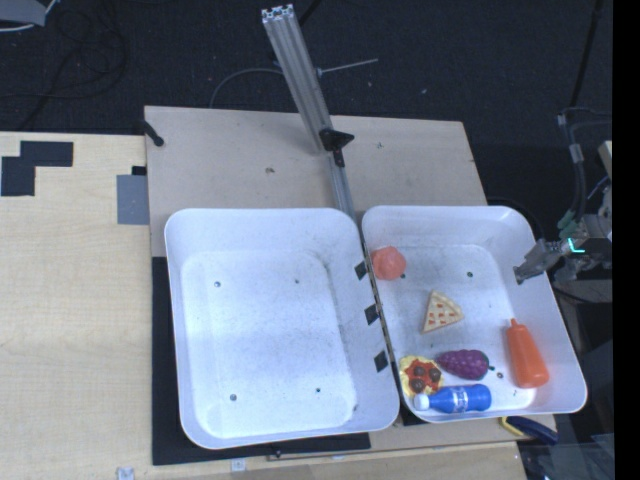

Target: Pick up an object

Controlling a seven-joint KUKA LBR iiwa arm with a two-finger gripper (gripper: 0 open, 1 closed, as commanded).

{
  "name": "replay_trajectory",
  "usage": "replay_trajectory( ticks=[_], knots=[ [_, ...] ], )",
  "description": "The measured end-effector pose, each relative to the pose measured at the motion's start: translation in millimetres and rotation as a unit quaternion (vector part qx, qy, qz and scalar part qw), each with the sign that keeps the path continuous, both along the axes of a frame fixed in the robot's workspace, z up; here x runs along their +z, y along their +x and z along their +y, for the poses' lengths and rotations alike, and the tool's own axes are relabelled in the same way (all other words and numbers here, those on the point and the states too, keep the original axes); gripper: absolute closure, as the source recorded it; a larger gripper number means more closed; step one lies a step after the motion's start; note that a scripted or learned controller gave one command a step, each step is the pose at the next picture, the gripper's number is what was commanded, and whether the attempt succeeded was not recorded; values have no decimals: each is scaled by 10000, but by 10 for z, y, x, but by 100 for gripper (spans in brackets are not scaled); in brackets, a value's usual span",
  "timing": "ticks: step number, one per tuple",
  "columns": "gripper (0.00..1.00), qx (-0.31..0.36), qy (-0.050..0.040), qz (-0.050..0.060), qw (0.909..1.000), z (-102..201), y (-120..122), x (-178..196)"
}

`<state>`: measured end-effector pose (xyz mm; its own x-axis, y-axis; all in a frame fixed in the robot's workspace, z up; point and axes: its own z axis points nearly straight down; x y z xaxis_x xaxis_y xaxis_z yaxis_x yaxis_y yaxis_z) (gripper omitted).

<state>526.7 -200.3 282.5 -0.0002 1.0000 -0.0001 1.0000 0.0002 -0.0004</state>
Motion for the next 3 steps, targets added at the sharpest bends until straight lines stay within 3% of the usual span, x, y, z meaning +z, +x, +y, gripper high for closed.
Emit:
replay_trajectory(
  ticks=[1,3],
  knots=[
    [0,0,0,0,10000,0,0,0],
    [0,-1,7,23,10000,182,67,-1034]
  ],
)
